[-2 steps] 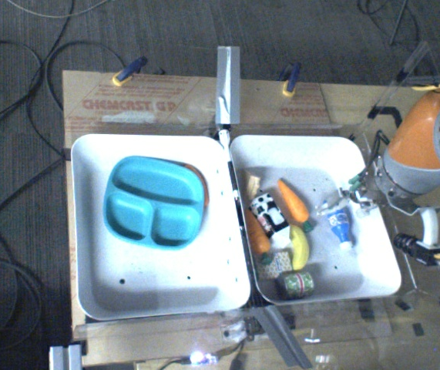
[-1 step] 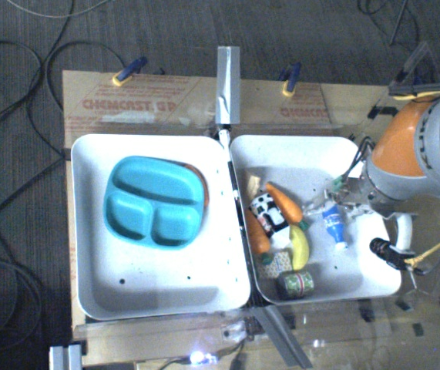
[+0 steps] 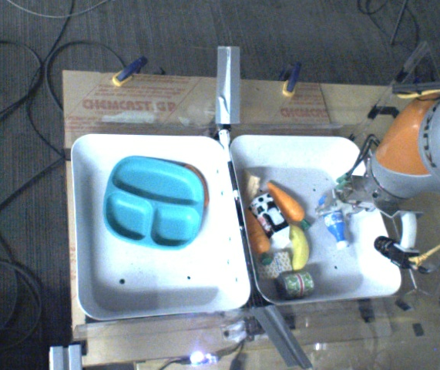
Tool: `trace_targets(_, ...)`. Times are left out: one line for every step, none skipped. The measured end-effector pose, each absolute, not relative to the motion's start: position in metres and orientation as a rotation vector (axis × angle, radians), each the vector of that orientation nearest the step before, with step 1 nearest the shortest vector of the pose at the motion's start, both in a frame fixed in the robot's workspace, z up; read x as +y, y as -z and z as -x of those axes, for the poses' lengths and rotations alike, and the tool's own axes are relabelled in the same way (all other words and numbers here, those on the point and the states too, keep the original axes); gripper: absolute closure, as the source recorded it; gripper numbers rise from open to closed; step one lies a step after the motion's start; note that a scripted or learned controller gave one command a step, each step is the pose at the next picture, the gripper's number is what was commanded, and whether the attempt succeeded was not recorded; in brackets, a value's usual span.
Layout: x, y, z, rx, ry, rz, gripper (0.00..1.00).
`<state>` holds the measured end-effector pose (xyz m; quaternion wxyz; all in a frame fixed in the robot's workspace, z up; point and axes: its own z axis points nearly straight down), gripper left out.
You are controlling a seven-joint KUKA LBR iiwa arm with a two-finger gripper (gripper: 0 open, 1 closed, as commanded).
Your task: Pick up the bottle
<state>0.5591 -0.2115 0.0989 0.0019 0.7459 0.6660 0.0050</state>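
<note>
The bottle is small and white with blue on it. It lies in the right bin, right of centre, with its upper end against the tip of my gripper. My gripper reaches in from the right, directly over the bottle's upper end. The gripper's metal body hides the spot where the two meet. The grey arm with its orange band stands above the bin's right rim.
In the left half of the right bin lie a carrot, a black-and-white cow toy, a banana and a green can. The left bin holds a blue divided tray.
</note>
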Motion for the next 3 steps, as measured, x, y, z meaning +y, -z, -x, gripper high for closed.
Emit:
trace_targets(-0.171,-0.203,-0.586,1.711,0.008,-2.633,1.0)
trace_targets(-0.163,-0.115,-0.606,1.901,0.009,-2.503,1.0)
trace_targets(-0.162,-0.211,-0.565,1.957,0.006,-2.458,1.0)
